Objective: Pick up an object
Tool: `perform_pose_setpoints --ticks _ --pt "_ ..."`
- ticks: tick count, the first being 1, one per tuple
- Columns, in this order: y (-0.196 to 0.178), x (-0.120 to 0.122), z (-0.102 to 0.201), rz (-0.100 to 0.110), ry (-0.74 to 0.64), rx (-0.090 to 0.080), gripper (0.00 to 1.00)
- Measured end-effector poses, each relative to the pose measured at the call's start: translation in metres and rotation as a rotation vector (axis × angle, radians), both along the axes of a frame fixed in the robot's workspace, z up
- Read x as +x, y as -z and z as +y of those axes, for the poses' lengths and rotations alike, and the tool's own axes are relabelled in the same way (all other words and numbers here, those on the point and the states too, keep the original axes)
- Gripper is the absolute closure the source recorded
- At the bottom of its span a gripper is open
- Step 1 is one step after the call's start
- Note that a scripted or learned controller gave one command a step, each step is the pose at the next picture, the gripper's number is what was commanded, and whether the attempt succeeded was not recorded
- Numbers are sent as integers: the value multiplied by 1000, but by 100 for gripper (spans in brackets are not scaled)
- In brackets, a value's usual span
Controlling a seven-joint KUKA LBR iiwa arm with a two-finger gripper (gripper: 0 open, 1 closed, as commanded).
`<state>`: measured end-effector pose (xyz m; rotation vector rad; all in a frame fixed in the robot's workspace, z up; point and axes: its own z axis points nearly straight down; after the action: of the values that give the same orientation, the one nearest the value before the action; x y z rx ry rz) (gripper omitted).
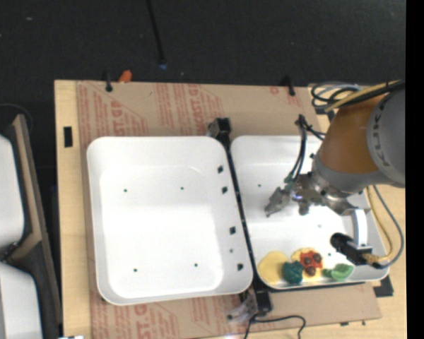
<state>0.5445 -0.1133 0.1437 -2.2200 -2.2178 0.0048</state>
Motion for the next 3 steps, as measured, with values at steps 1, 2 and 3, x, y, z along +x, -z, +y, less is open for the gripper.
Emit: perform_pose_setpoints --ticks 1,2,3 --pt "-13 2 -1 -7 1 -1 100" --pt "-64 12 -5 -10 0 -1 100" --pt "-114 13 -5 -10 -1 -1 100"
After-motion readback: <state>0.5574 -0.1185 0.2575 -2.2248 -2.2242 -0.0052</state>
